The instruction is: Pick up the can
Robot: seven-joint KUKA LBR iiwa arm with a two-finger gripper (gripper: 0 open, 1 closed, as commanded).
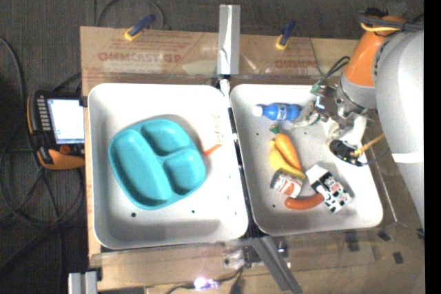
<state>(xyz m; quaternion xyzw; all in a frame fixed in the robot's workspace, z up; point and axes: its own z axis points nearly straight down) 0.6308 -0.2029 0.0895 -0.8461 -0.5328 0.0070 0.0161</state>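
The can (286, 183) was seen lying in the right bin (372, 213) beside a carrot (288, 150) and sausage (303, 202); the claw (329, 111) was positioned near a blue bottle (279, 111).

One fixed overhead camera looks slantwise down on both bins (165, 231)

Grey arm (406, 100) enters from right edge, orange band (364, 58) above the wrist on the far right. Wrist angled down and leftward; gripper (331, 112) low over the right side, its tip blurred among cables and dark fittings.
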